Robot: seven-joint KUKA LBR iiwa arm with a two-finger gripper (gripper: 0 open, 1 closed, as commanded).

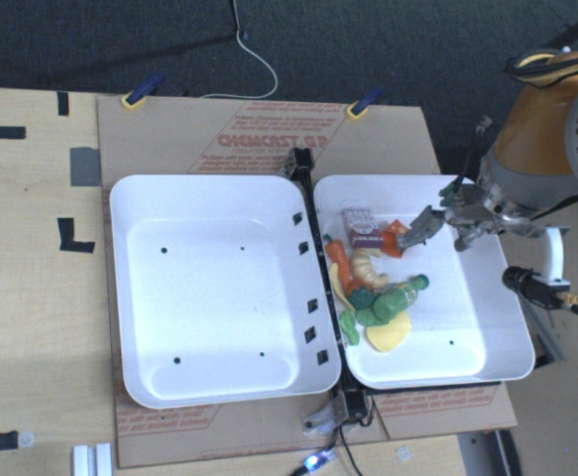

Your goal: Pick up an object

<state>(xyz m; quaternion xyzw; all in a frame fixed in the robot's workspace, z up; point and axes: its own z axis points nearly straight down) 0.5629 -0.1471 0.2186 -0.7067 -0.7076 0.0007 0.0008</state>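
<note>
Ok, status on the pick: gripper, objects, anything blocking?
Gripper above the right bin, nothing seen between its fingers. Toy pile heaped against the bin's left wall. Items crowded together, touching.

The place looked like a robotics lab or test bench, not a home. The gripper (429,222) belonged to a grey industrial arm (531,157) with an orange band, and it hung over two shallow white bins (135,296) clipped side by side. Beneath them lay a sheet of printed cardboard (259,139) held by blue and yellow clamps (142,90) at its far edge, well away from the gripper. Farther off on the same side, a plywood benchtop (21,266) carried black tape marks. A thin cable (254,53) ran across dark carpet (100,18) beyond the bench. Below the gripper, small toy-like plastic objects (373,286) lay heaped.
</note>
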